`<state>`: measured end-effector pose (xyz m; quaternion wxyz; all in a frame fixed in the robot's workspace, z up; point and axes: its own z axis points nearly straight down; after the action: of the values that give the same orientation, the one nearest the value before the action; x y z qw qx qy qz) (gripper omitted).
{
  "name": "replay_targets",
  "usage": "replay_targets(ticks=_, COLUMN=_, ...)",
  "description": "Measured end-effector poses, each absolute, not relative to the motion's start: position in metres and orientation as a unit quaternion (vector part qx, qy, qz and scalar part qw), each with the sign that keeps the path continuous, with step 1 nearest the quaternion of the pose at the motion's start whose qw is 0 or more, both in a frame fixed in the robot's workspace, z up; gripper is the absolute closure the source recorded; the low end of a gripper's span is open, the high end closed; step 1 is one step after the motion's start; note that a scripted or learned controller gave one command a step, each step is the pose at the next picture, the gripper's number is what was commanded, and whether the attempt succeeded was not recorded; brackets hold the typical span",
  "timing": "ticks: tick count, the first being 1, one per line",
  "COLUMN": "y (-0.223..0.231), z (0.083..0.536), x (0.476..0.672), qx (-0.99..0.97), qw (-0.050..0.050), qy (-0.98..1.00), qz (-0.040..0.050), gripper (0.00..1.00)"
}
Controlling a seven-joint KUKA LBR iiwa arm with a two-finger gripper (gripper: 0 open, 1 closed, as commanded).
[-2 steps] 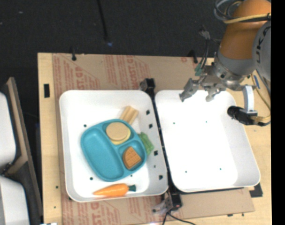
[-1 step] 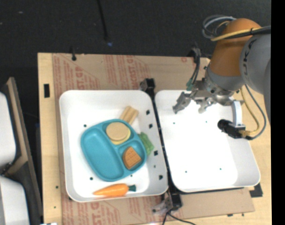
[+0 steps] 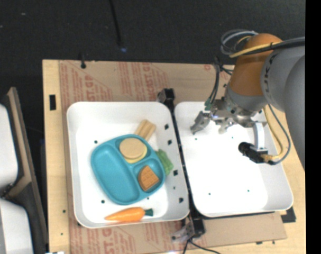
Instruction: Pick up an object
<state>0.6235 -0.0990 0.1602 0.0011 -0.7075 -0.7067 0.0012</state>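
The robot's gripper (image 3: 210, 121), fingers spread and holding nothing, hangs over the right bin (image 3: 276, 194) while a toy carrot (image 3: 129, 214), likely light, rigid and slick, best pinched across its middle, lies in the left bin (image 3: 78, 157).

Green item (image 3: 165, 162) half hidden behind blue tray (image 3: 115, 176); arm (image 3: 287, 78) cropped at right.
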Motion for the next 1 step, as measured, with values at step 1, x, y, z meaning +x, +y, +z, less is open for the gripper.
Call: replay_targets(ticks=1, y=-0.0995, z=0.1077, x=0.6224, qx=-0.708, qw=0.001, qy=-0.707, qz=0.0014, gripper=0.0)
